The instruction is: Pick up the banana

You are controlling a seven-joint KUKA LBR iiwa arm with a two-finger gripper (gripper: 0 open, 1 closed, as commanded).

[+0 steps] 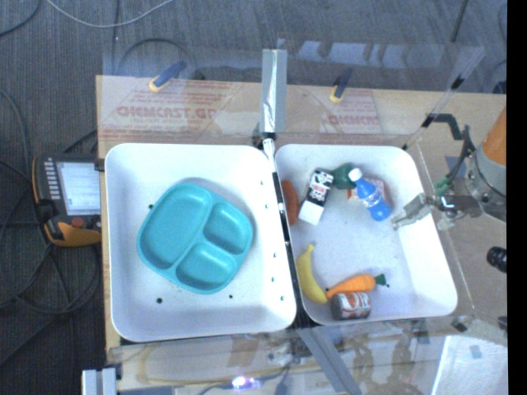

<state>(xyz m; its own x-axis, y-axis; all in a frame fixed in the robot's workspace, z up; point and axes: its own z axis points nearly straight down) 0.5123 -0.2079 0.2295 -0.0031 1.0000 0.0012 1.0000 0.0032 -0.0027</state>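
Nearest us, at the right bin's (428, 220) front edge, we note a can (352, 304) with a carrot (356, 285) just above it. Banana (309, 275) lies just left of these, along the bin's left wall, curved, untouched. Hand (409, 214) hovers at the bin's right rim, well apart from the banana, across the bin and farther back. We cannot tell how far open the hand is; nothing shows in it. Blue bottle (372, 197) sits near the hand. Left bin (123, 245) carries a teal tray (196, 235).
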